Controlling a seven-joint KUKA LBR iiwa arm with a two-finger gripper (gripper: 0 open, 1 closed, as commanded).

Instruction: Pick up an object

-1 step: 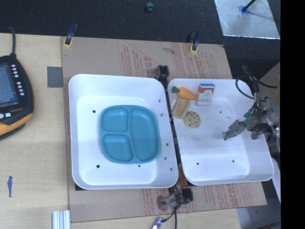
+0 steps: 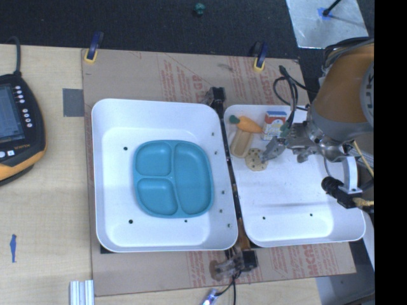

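The bench (image 2: pixel 57 221) carries two white bins; the arm (image 2: pixel 340 94) leans in over the right bin (image 2: pixel 299 221), and the claw (image 2: pixel 275 147) hangs low in that bin's far half, its tip at the edge of a small cluster of things. Well to the claw's left, across the rim, the left bin (image 2: pixel 108 170) holds a blue tray (image 2: pixel 173 178) with three wells. Judging by the pose, the step in hand is the approach to a grasp: nothing is seen between the fingers, and how wide they stand I cannot tell. Nearest lies the round biscuit (image 2: pixel 255 159), just beside the tip on its left and a little nearer the camera. Farther left sits the tan roll (image 2: pixel 240 143), with the carrot (image 2: pixel 249 124) beyond it, and the small box (image 2: pixel 275 122) is just behind the claw. The next move, I judge, calls for settling on one piece, likely the biscuit, centring over it and closing.
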